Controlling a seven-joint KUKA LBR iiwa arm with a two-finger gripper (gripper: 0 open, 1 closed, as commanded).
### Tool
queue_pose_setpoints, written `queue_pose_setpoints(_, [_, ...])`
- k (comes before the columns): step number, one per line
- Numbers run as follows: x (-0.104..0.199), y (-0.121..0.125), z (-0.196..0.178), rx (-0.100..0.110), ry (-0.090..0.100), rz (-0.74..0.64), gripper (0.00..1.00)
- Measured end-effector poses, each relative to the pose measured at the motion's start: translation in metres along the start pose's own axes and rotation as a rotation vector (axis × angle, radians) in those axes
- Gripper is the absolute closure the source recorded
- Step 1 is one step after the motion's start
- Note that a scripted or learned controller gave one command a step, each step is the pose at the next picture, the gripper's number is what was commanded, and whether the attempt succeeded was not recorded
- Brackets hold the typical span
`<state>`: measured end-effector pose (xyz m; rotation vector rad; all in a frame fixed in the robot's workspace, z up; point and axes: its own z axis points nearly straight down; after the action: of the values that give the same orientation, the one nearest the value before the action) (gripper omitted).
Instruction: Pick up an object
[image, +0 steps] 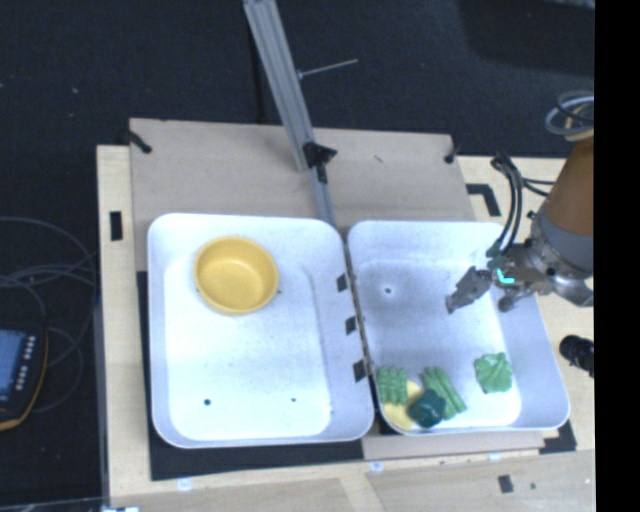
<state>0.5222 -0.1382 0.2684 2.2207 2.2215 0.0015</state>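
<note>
Well below the gripper (483, 291), fingers apart on nothing: green toys (432, 392) by the right bin's (420, 250) near wall.

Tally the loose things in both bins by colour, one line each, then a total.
Yellow: 2, bowl and a yellow piece partly hidden under the green ones
Light green: 3
Dark green: 1
Total: 6
</note>
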Motion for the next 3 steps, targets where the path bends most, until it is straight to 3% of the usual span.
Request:
queue_pose_setpoints(1, [0.000, 0.000, 0.000, 0.000, 0.000, 0.000, 0.00])
queue_pose_setpoints(3, [0.008, -0.014, 0.117, 0.006, 0.000, 0.001, 0.00])
